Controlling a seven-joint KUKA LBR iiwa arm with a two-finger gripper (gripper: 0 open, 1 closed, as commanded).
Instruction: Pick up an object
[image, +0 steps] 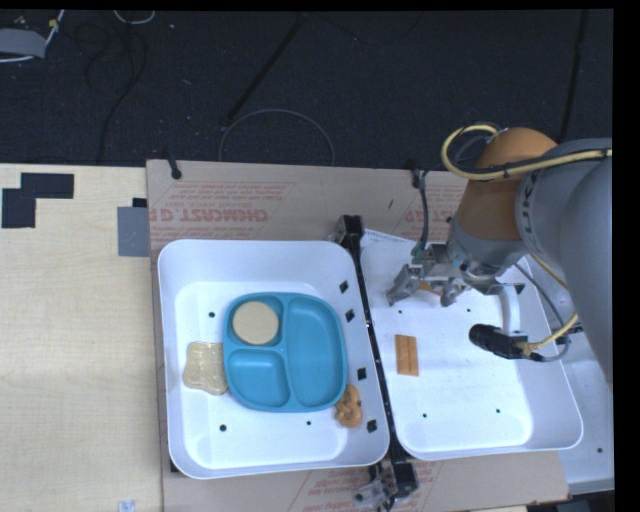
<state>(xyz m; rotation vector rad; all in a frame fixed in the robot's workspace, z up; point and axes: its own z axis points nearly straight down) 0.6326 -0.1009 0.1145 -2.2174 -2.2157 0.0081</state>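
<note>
The arm (560, 200) is cut off by the frame's right side, so only its wrist, orange band and part of a grey link show. The gripper (428, 283) is small and cluttered with cables; whether its fingers are apart or together cannot be told. The arm's body covers the far right corner of the right bin (480, 420). The blue tray (300, 370) hides part of the pale flat item (204, 367) at its left edge and part of the brown lump (348, 407) at its lower right corner; what either item is cannot be made out. The printed lettering on the cardboard (215, 213) under the bins is partly covered by the bins.
</note>
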